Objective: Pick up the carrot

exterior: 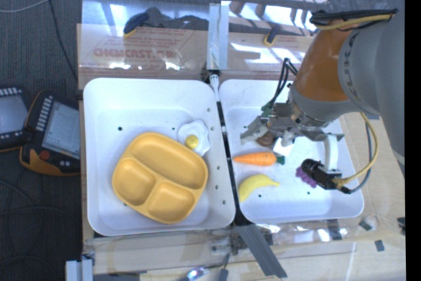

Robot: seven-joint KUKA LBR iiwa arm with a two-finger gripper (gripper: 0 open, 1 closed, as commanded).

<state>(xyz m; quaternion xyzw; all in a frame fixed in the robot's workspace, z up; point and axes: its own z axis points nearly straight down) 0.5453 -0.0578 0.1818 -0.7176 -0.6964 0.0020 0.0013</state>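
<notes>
Nearest the bench's front edge, in the right white bin (342,210), lies a yellow plastic banana (256,185). Just behind it rests the orange plastic carrot (254,158), its long axis running across the bin, green tip toward the right. The hand (273,131) hangs just beyond the carrot, slightly toward the bench's back edge, with nothing seen between its parts; how far it is open I cannot tell. A small purple toy (306,173) sits near the carrot's tip and could crowd the descent. In the left white bin (99,141) lie a yellow divided plate (160,176) and a fried-egg toy (193,137), well apart.
</notes>
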